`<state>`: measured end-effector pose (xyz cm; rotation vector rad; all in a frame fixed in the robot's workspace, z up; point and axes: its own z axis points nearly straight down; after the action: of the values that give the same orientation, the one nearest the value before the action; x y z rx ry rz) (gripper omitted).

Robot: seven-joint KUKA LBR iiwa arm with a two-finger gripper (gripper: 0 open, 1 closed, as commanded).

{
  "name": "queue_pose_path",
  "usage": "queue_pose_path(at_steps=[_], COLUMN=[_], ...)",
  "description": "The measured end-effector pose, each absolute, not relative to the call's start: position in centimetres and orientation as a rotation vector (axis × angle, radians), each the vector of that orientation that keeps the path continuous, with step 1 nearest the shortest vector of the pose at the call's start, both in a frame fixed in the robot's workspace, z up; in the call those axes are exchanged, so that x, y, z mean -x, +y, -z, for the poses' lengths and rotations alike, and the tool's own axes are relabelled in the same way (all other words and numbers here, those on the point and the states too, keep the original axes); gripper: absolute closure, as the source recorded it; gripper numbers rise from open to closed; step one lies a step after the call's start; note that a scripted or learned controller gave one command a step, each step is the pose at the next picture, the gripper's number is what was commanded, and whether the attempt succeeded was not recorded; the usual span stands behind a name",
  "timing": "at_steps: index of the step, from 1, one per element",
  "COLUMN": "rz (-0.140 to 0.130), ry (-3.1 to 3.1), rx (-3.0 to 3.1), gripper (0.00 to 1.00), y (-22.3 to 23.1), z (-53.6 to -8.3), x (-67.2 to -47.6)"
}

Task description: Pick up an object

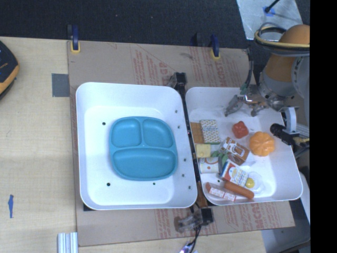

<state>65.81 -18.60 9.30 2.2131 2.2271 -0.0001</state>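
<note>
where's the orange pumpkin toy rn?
The orange pumpkin toy lies in the right bin, near its right wall, just right of the small red toy and below the hand.

One fixed camera looks down at a slant on the surface (31, 157) from above. It is far enough to take in both white bins, the left bin (87, 141) mid-frame and the right bin (281, 178) beside it.
</note>
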Motion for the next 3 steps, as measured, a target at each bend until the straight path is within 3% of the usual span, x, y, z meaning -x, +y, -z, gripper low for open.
queue_pose_path(at_steps=[1,2,3], rz=[0.008,-0.001,0.009], ry=[2.230,2.226,2.230], rx=[-2.221,-2.214,-2.221], gripper=[0.00,0.00,0.00], y=[-17.9,-15.5,-15.7], z=[-9.2,-9.3,-9.2], x=[-59.0,-64.9,-60.1])
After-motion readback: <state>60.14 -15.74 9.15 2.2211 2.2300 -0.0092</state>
